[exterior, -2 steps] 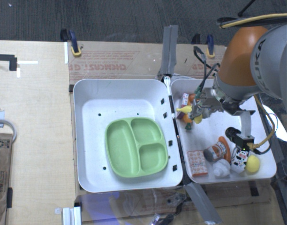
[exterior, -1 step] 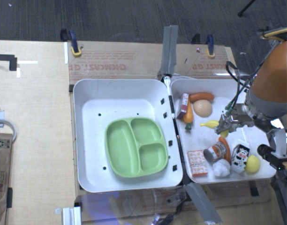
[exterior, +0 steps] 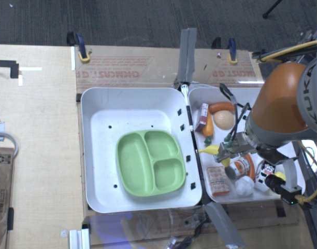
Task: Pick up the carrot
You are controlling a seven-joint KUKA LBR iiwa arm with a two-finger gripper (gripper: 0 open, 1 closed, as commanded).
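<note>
Carrot (exterior: 221, 107) lies along the right bin's (exterior: 216, 195) far edge, long axis parallel to it, beyond the gripper (exterior: 227, 152), whose grip state I cannot tell.

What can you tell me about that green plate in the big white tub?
The green plate is a rounded-square dish split by raised ridges into three compartments: one long one on the left and two smaller ones on the right. It looks like matte plastic, pale green all over, with nothing in it. It lies flat, turned slightly askew, on the floor of the left bin, a little toward the near right corner. It touches the bin's floor alone.
</note>
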